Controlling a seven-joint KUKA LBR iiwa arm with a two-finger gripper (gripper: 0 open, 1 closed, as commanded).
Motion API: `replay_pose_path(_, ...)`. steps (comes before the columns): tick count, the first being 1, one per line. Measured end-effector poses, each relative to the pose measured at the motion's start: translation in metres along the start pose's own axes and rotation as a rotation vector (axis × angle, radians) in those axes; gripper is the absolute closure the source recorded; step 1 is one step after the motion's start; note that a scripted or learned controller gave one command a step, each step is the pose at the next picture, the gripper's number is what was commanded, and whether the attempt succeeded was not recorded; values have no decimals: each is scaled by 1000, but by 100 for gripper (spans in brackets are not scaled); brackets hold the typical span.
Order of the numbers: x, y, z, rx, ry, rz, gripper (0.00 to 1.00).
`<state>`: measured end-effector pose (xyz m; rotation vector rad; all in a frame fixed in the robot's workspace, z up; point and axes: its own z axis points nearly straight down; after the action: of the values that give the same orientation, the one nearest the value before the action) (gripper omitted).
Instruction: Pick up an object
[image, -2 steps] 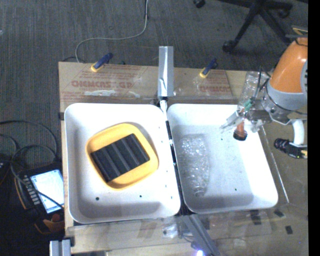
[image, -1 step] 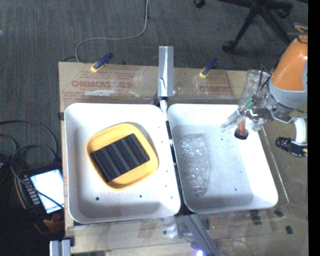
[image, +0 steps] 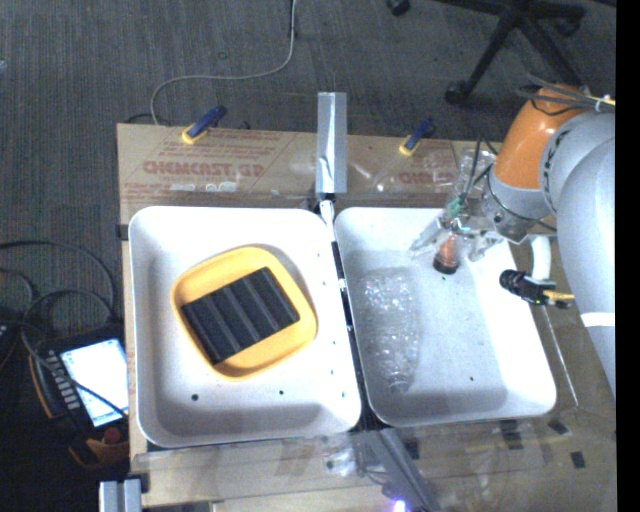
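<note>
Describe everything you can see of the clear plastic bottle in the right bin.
The clear plastic bottle lies on its side on the floor of the right bin, close to that bin's left wall. It looks like thin, see-through, crinkled plastic, its ridges catching light against the white floor. Its long axis runs roughly from the bin's far side towards the near side. I cannot make out a cap or label. The gripper hangs apart from it, over the bin's far end.

Beside the jaws lies a clear, crinkled plastic bottle (image: 390, 325) in a shallow white plastic bin (image: 520, 385). Farther off, another white bin (image: 165, 400) holds a yellow rounded tray with black ribbed centre (image: 244, 311).
</note>
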<state>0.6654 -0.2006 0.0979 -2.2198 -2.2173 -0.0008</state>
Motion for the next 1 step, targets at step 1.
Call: replay_pose_path(1, 60, 3, -92, -1, -5, 16, 100)
